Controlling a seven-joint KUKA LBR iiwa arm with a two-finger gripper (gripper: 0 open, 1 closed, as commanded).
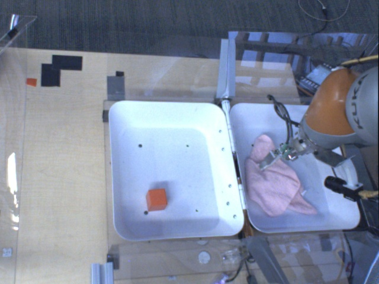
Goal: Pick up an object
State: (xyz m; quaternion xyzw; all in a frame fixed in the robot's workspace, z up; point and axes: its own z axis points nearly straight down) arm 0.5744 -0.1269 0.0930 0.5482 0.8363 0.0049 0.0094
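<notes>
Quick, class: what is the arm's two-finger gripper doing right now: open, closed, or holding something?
Two-finger gripper: over the crumpled pink cloth in the right white bin; open or closed cannot be told, and no hold is visible.

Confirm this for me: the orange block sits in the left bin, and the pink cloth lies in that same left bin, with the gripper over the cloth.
Not quite. The camera view shows the pink cloth in the right bin, not the left one. The rest stands: the orange block sits in the left bin, and the gripper is over the cloth.
</notes>
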